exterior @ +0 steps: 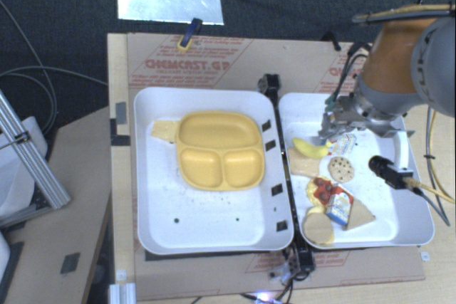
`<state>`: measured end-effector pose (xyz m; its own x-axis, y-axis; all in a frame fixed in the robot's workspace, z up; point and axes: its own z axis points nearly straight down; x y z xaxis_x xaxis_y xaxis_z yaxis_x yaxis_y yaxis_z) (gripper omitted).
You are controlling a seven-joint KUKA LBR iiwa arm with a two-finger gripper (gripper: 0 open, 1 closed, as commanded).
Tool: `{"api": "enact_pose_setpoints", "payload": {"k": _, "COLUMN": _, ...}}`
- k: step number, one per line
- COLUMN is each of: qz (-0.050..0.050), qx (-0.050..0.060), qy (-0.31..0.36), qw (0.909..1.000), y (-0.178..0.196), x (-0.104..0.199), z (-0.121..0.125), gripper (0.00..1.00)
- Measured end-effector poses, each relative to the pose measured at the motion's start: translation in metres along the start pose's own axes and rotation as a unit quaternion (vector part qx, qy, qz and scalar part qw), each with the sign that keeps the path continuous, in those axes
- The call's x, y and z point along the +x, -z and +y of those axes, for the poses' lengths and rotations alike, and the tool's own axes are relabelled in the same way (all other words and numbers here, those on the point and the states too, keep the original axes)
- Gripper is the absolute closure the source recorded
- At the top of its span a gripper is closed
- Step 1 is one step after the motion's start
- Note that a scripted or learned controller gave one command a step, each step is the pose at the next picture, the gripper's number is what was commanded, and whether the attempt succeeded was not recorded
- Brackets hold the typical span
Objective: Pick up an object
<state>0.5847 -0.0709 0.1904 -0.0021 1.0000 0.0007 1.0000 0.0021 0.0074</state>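
Gripper hangs low over the toy banana in the right bin; reach step, I judge. Jaw state: cannot tell; next, descend and close.

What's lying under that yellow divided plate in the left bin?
A flat pale-yellow piece pokes out from under the yellow divided plate at its left edge, on the left bin floor. How far it extends underneath, and whether anything else lies there, is covered by the plate.
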Motion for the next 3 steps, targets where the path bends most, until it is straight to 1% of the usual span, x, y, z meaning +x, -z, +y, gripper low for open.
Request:
{"api": "enact_pose_setpoints", "payload": {"k": 1, "qz": 0.0, "qx": 0.003, "qy": 0.0, "qw": 1.0, "y": -0.006, "x": 0.0, "z": 0.0, "gripper": 0.0}}
{"api": "enact_pose_setpoints", "payload": {"k": 2, "qz": -0.001, "qx": 0.001, "qy": 0.002, "qw": 1.0, "y": -0.098, "x": -0.015, "z": 0.059, "gripper": 0.0}}
{"api": "enact_pose_setpoints", "payload": {"k": 3, "qz": -0.002, "qx": -0.002, "qy": 0.002, "qw": 1.0, "y": -0.08, "x": -0.015, "z": 0.06, "gripper": 1.0}}
